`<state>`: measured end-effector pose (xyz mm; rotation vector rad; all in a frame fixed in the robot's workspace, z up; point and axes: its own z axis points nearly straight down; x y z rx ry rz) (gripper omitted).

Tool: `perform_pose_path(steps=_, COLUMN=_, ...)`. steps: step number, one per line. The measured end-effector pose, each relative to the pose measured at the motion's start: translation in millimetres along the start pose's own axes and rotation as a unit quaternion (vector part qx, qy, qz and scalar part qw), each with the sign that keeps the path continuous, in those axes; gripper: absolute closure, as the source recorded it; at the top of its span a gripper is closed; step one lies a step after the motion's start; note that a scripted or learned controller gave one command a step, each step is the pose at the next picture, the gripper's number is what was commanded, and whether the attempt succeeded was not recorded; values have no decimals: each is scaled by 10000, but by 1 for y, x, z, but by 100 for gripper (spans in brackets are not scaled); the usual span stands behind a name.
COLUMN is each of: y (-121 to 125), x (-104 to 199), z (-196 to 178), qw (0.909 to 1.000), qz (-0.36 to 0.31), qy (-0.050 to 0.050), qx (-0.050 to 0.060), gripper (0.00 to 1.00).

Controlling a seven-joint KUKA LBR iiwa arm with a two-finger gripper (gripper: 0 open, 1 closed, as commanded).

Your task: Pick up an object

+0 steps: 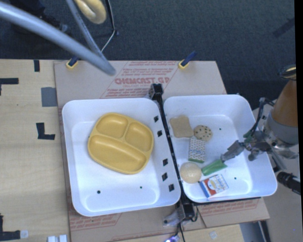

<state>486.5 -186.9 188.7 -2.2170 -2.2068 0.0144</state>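
The right bin (240,107) holds several small things: a tan square (180,126), a speckled cookie (203,132), a patterned packet (196,149), a cream ball (190,172), a green marker-like stick (214,166) and a red, white and blue box (214,185). My gripper (241,152) hangs over the right side of this bin, just right of the green stick's end. It is open, with nothing between its fingers. One grey finger (231,151) points down-left toward the stick.
A yellow divided plate (121,142) lies in the left bin (77,195). A black divider (164,142) runs between the two bins. The arm's orange band (290,104) rises over the right bin's far-right rim. Grey tubing (49,32) crosses the upper left.
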Motion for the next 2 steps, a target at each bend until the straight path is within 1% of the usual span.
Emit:
perform_pose_path(steps=1, y=3, x=1, z=-7, qw=10000, qz=-24, qy=-15, qx=-68, gripper=0)
perform_pose_path(steps=2, y=0, x=4, z=36, qw=10000, qz=-25, qy=-8, qx=-50, gripper=0)
